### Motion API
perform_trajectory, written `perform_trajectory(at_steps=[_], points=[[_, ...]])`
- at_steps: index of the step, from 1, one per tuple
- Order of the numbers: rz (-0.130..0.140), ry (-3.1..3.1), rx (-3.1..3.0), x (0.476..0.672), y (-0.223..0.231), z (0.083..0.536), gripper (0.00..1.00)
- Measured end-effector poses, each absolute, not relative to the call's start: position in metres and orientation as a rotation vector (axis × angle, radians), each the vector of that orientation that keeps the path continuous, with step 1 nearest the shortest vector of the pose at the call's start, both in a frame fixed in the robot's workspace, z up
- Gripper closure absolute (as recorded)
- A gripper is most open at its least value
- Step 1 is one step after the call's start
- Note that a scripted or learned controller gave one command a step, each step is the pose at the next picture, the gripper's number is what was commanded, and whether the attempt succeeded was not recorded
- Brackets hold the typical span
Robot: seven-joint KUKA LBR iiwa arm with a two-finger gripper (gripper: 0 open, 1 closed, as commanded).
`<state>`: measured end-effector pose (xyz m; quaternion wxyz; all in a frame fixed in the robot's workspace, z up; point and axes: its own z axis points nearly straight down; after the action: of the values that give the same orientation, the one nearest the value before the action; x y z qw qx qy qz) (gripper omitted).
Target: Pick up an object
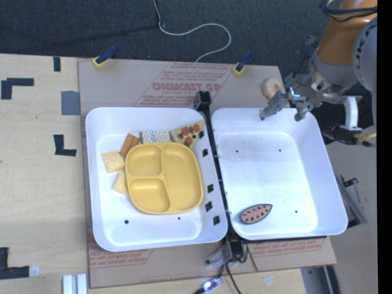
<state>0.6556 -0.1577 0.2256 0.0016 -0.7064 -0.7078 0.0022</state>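
Though flat, glossy oval watermelon slice [255,214]

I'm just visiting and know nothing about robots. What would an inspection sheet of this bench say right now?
Surface: a cardboard sheet on the bench carries the left bin and right bin, side by side.
Job's things: a yellow divided plate in the left bin, with tan crackers at its left and a pizza-like slice behind it; a pink oval piece with dark spots in the right bin's near part.
Clutter: nothing seen.
Grippers: the gripper hovers above the right bin's far edge, fingers spread, nothing between them.
Cables: a white cable loops behind the bins.
Surroundings: dark floor; black tape marks on the bench at left.
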Motion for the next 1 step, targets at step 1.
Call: perform_trajectory(at_steps=[1], points=[[0.006,-2.221,-2.218,0.6555,-0.1658,0.1673,0.0]])
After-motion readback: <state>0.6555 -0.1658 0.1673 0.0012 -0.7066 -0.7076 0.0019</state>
